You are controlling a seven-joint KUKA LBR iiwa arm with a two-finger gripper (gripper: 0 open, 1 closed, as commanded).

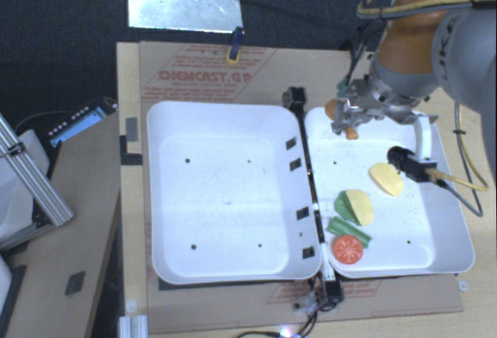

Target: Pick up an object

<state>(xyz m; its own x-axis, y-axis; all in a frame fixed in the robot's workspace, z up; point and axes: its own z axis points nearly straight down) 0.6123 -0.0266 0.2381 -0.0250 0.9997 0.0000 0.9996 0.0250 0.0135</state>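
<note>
Gripper (347, 120) at right bin's (454, 247) 11 o'clock, perhaps clamped on orange piece (349, 129); lift straight, slowly.

Four food pieces (359, 208) in right bin (446, 239) (near corner).

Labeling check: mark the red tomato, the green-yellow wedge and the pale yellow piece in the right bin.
red tomato (348, 249): camera view, centre of its top.
green-yellow wedge (355, 207): camera view, its middle.
pale yellow piece (387, 179): camera view, its middle.

Orange object (351, 131) at right bin's far edge
</note>
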